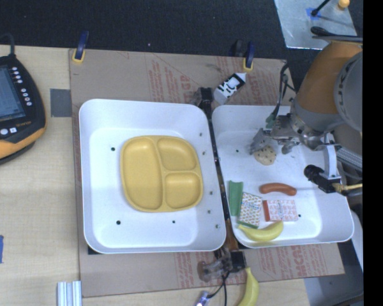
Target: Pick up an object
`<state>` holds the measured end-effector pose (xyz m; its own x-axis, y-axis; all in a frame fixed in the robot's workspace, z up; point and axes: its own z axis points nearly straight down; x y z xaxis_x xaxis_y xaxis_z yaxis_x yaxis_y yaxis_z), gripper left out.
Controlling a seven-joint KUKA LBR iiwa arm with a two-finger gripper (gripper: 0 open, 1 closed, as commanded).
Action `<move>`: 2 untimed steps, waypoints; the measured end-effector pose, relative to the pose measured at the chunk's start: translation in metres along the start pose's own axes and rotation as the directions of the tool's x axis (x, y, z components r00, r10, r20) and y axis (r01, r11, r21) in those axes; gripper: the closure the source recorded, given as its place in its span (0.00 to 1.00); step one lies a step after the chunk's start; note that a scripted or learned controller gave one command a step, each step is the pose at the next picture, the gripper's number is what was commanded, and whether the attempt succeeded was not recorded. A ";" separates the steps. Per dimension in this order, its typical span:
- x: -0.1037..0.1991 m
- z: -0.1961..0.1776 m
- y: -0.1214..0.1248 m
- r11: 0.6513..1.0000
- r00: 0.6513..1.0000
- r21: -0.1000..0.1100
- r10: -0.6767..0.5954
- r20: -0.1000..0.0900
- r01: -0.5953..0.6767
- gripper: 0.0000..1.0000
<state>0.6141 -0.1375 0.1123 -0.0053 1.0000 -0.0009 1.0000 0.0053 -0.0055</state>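
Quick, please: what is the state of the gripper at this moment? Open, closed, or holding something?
Gripper: low in the right white bin, directly over the small round tan cookie; open or closed cannot be told, and no grasp is visible.

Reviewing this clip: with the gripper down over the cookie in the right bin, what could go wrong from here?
1. The gripper sits right over the small tan cookie; a flat, crumbly piece like that may slip out or break in the pinch.
2. The sausage and the packets lie close below, so a sideways drag might shove them.
3. The cookie is near the right bin wall, leaving little room for correction.
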 end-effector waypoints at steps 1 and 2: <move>-0.004 0.020 0.041 1.000 1.000 -0.002 0.000 -0.001 0.000 0.00; 0.008 0.020 0.019 1.000 1.000 0.000 0.001 0.000 -0.001 0.00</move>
<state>0.6332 -0.1298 0.0917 -0.0038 1.0000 -0.0010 1.0000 0.0038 -0.0051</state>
